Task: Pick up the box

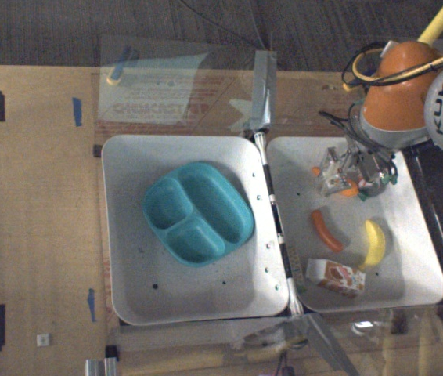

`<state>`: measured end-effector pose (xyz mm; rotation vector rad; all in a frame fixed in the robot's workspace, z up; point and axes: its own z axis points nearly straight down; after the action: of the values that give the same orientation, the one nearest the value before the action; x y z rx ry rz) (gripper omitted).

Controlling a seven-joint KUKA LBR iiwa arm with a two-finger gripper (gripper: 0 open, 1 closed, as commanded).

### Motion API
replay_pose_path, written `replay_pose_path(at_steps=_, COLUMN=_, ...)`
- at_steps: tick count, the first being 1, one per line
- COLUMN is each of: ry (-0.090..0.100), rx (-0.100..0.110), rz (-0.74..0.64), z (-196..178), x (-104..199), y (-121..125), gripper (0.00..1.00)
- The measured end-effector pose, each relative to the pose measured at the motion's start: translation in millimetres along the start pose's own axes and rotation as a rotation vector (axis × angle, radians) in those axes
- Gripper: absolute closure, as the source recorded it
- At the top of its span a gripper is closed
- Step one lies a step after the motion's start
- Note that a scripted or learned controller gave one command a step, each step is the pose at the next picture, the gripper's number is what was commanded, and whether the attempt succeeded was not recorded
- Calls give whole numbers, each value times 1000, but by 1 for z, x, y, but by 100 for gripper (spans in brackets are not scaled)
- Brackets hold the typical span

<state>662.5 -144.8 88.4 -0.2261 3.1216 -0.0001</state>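
Camera view, and the arm [409, 84] leans in from the upper right, its orange band bright above the wrist. Down low sits the gripper [352, 180], poised over the upper part of the right bin [433, 276]. How wide it stands I cannot tell; metal, cable and a scrap of orange blur together down there. Whether it touches anything is just as unclear. Now the box [336, 277]: white with a red-brown face, lying flat near the bottom edge of the right bin, well apart from the gripper. Between them, an orange carrot [326, 231] on a slant, and a banana [374, 243] just right of it. Over in the left bin [120, 288], a teal plate [198, 211] with three compartments rests mid-frame.
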Motion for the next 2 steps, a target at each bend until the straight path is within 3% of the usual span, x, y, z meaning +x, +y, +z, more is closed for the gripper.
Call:
replay_pose_path(at_steps=1, ry=2, rx=-2, rz=-31, z=-1, x=15, y=32, gripper=100)
replay_pose_path(at_steps=2, ry=0, rx=1, rz=-83, z=-1, x=22, y=7, gripper=100)
